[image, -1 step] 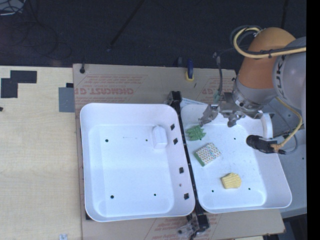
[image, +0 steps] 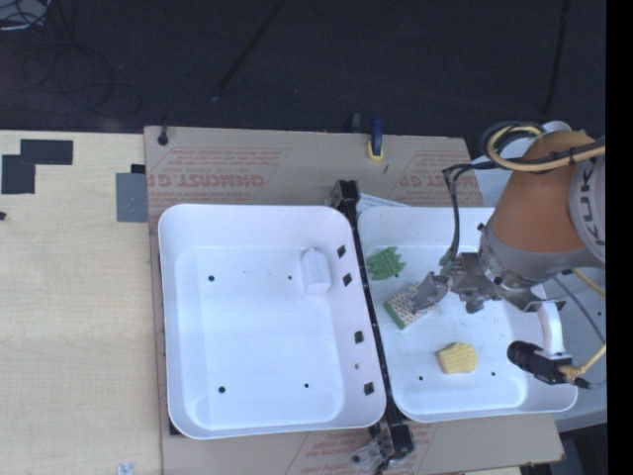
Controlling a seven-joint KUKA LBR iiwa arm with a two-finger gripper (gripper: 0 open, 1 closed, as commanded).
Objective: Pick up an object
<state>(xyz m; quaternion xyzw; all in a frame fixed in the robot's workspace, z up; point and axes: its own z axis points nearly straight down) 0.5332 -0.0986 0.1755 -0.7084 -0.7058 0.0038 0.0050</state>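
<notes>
We see the grey arm with its orange band (image: 539, 201) reaching in from the right over the right-hand shallow white plastic bin (image: 495, 396), its two-finger gripper (image: 427, 292) lowered toward the bin's left half. The gripper sits directly at a small flat rectangular block, tan with a green patterned face (image: 402, 308), lying tilted near the bin's divider side. From this angle we cannot tell whether the gripper has closed on the block or merely rests against it; the metal parts overlap its upper right corner and hide the contact.

Two other candidates lie in the same bin: a small bumpy green toy piece (image: 385, 261) just above and left of the block, apart from it, and a pale yellow ridged shell-shaped object (image: 456, 357) below and to the right, well apart from the gripper. The left-hand shallow white plastic bin (image: 198, 404) holds a small white rounded object (image: 315, 268) near its upper right corner, hard to make out against the floor.

We judge the step in hand to be the grasp attempt on the tan-and-green block. The next move, in our reading, calls for a firm closure across the block's narrow sides and a straight lift; a flat piece lying low on a smooth floor may slip out.
</notes>
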